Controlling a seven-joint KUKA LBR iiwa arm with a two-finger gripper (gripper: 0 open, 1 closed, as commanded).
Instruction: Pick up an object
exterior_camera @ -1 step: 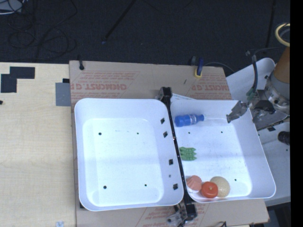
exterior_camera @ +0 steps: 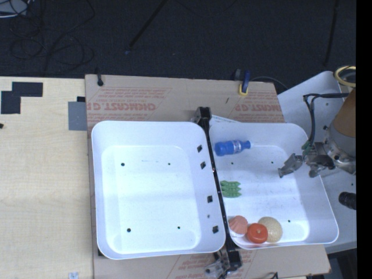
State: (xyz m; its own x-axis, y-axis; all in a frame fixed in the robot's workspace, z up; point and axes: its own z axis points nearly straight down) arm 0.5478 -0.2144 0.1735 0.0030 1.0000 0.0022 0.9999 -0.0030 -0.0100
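I see the gripper (exterior_camera: 302, 166) at three o'clock over the right bin (exterior_camera: 317, 211), fingers spread open, gripping nothing. The blue bottle (exterior_camera: 232, 147) lies toward eleven o'clock from it.

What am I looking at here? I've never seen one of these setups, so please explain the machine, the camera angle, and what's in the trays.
One camera looks down at a slant on a bench with two shallow white bins. The robot arm reaches in from the right; its gripper hovers over the right bin with nothing between its fingers. That bin holds a blue bottle, a small green item, and, clustered at the near edge, a pinkish piece, a red round one and a beige round one. The left bin sits beside it.
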